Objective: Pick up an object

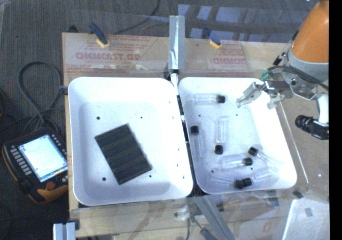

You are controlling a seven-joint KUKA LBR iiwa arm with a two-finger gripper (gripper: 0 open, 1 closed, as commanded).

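Hovering above the far right corner of the right bin [287,177], the gripper [260,94] hung from the grey arm [312,41] with its orange band, its two fingers spread apart and nothing between them. One finger [247,97] pointed down-left over the bin's white floor, the other [277,100] sat near the bin's right rim.

Nearest the claw lay a clear vial with a black cap [209,98], just to its left against the far wall. Another clear vial [220,129] lay lengthwise at mid-bin, with a loose black cap [194,130] to its left and a second cap [218,149] just below it. Well apart from the claw, more capped vials [238,163] clustered along the near right side of the bin.

Beside it, the left bin [80,142] held a single dark ribbed slab [123,153], lying flat and turned at a slant.
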